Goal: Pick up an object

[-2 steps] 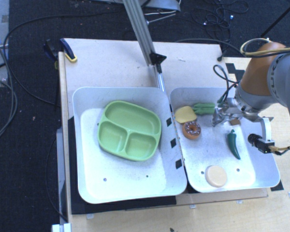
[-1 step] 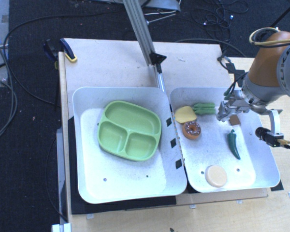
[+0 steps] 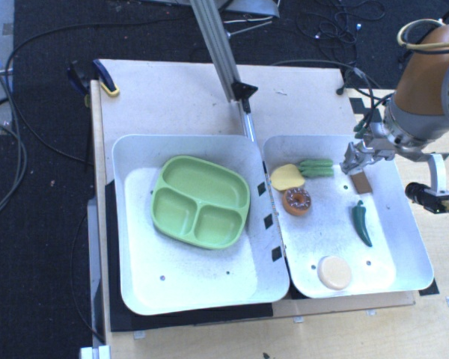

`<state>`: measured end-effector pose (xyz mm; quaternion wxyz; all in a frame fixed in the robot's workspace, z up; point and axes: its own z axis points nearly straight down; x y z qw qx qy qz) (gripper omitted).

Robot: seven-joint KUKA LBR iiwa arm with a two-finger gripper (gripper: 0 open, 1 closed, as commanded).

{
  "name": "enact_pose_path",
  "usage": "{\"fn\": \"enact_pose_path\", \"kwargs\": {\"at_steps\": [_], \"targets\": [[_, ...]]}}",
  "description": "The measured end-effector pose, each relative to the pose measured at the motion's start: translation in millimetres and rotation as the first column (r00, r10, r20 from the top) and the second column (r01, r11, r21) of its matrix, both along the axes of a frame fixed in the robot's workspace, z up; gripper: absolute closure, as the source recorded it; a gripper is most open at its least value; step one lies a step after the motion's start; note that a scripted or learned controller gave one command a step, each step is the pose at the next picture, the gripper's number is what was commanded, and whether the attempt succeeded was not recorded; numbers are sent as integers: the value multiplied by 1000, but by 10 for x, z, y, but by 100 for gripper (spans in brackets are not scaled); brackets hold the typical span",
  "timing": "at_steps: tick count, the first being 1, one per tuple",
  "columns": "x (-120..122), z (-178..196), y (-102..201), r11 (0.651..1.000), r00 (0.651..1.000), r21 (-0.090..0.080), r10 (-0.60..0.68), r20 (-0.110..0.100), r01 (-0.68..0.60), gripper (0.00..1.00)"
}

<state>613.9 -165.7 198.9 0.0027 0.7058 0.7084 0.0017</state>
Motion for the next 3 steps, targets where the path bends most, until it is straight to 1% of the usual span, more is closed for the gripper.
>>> {"fn": "enact_pose_path", "kwargs": {"at_steps": [1,2,3], "targets": [[70,612,-57,1000,1000,-1,-1,2,1,100],[35,667,483,1000,1000,3,3,-5,-3,100],[14,490,981,1000,1000,2,2,-8,-2,100]]}}
